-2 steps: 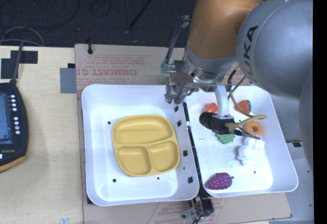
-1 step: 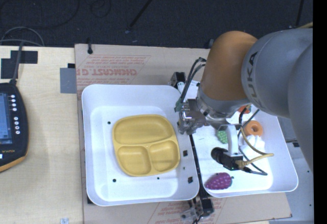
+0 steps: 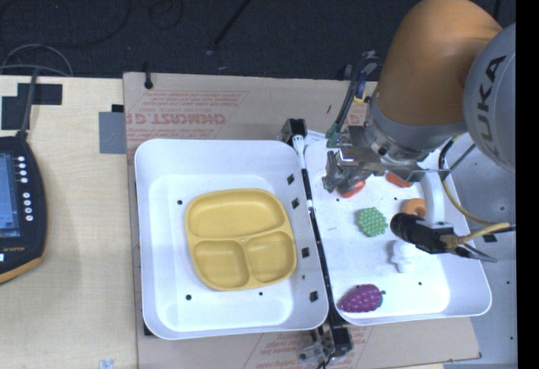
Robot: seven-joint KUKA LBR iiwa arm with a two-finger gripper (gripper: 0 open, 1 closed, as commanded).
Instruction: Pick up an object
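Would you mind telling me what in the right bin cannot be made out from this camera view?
- Red object, camera view: mostly covered by the gripper; what it is, and whether they touch, is unclear.
- Second red object, camera view: largely hidden under the arm.
- Small white object, camera view: too small to identify.
- Right bin, camera view: its far right corner is hidden by the arm.

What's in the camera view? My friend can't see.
The grey robot arm's claw hangs over the right white bin, which has purple toy grapes and a green bumpy ball. The left white bin holds a yellow divided plate.
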